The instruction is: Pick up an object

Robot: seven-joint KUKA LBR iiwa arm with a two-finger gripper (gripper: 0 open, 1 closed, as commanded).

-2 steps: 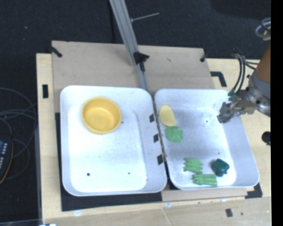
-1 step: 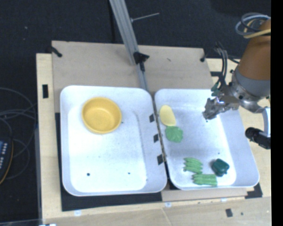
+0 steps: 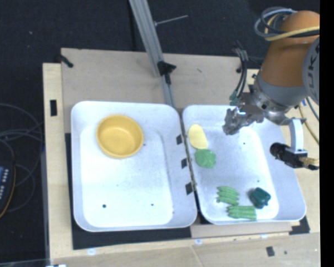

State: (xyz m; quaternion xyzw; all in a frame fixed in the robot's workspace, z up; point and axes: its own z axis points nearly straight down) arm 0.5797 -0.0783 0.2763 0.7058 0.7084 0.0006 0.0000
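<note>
Seen from above the bench [image 3: 55,149], the grey-and-orange arm [image 3: 286,54] reaches over the right bin [image 3: 284,166], its gripper [image 3: 234,124] hovering above the bin's upper part; whether the fingers are spread or pressed together cannot be told. In that bin, a yellow piece [image 3: 197,136] and a green lump [image 3: 206,159] lie near its left wall, two green pods [image 3: 234,203] and a dark teal object [image 3: 260,197] near its lower edge. A yellow bowl [image 3: 120,136] sits in the left bin [image 3: 128,204].

A round yellow plastic bowl [image 3: 120,136] sits upper left in the left white bin [image 3: 89,204]. The right white bin [image 3: 284,188] holds a pale yellow lump [image 3: 197,136] just above a light green lump [image 3: 206,159] at its left edge, with two green ridged pieces [image 3: 234,203] and a dark teal block [image 3: 260,197] at lower right.
</note>
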